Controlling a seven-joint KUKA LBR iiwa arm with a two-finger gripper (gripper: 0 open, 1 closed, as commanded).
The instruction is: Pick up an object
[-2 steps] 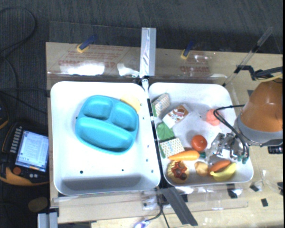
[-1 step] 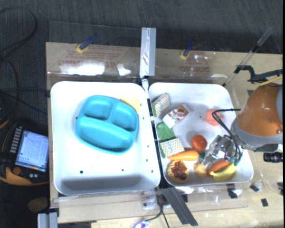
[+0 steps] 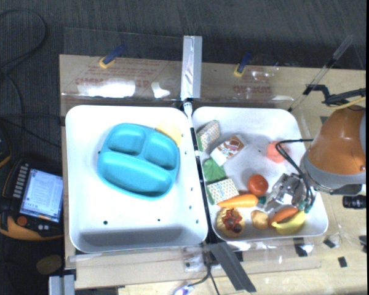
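The right bin (image 3: 295, 125) holds several toy foods. There is a red tomato (image 3: 257, 184), an orange carrot (image 3: 238, 200), a yellow banana (image 3: 290, 226), an orange-red piece (image 3: 284, 214), a small potato (image 3: 259, 218) and a dark red cluster (image 3: 230, 220). Small packets (image 3: 227, 147) lie further back, and a pink piece (image 3: 275, 151) sits near the arm's cable. My gripper (image 3: 287, 193) is low in the bin's front right corner. It is right of the tomato and just above the orange-red piece and banana. Whether it touches them is unclear.
In the left bin (image 3: 80, 183) lies a blue sectioned plate (image 3: 138, 158), with a yellow item (image 3: 169, 132) at its back right edge. The arm's orange band (image 3: 338, 146) overhangs the right bin's right wall. A handheld controller (image 3: 34, 198) rests left of the bench.
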